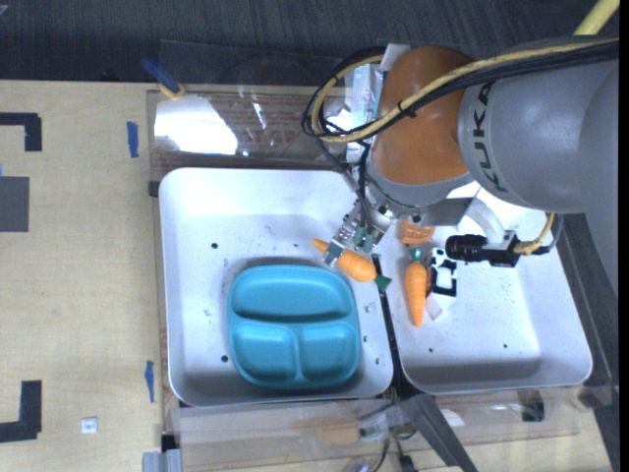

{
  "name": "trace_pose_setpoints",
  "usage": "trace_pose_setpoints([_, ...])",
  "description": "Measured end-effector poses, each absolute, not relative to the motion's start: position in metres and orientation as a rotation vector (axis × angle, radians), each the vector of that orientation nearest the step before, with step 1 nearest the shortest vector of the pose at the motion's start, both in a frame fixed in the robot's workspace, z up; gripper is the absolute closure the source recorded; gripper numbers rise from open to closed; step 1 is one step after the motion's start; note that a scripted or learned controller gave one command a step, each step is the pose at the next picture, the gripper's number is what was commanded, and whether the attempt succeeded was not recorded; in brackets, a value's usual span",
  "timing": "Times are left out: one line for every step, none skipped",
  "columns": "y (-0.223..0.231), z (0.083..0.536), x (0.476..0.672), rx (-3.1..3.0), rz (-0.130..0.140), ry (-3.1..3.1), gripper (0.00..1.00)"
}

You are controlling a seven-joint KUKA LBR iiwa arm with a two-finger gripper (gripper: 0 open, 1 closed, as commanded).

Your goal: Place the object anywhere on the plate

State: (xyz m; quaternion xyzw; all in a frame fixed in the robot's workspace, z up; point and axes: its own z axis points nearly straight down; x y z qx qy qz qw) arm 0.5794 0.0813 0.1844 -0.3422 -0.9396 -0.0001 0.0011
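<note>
Nearest me, a blue plate sits in the left bin. Just beyond it at about one o'clock, a small carrot lies pinched in the clenched gripper, long axis running ten to four o'clock, beside the plate's far corner; a short move toward seven o'clock looks enough

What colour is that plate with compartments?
Teal blue plate, plain in the camera view.
</note>
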Motion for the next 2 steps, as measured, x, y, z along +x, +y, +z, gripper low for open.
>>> trace_pose_setpoints([0.1059,0.1492,0.5279,-0.863,0.000,-3.018,1.00])
trace_pose_setpoints([0.1054,0.1502,0.5286,-0.864,-0.001,-3.020,0.00])
